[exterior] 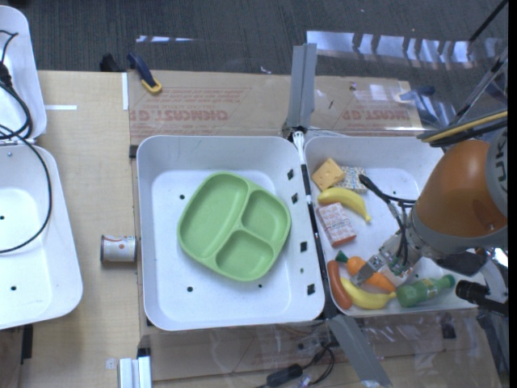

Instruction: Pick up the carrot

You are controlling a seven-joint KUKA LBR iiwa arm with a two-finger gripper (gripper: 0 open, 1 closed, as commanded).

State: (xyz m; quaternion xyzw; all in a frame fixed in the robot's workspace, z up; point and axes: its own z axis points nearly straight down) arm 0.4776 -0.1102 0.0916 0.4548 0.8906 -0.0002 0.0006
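- Arm [464, 196] enters from the right, orange band over the right bin [401, 166].
- Claw [378, 267] sits low in the near part of the right bin, down among the toy food; its tip is a small dark and metallic cluster.
- Claw state: cannot tell. Too small and cluttered at the tip to resolve.
- Carrot [365, 268]: orange with a green top, lies directly at the claw tip, its green end just left of the claw. Contact looks likely, but whether it is clamped cannot be told.
- Just below the claw: a yellow banana [365, 296], curved, touching the carrot's underside.
- Left of the claw and below: a red sausage-like piece [337, 283] against the bin's left wall.
- Right of the claw: a green bottle [422, 291] lying on its side.
- Above and left of the claw: a pink wafer block [335, 223], a second banana [346, 200], a yellow cracker [328, 173].
- Well left of the claw, in the left bin [161, 217]: a green divided plate [233, 225], lying flat.
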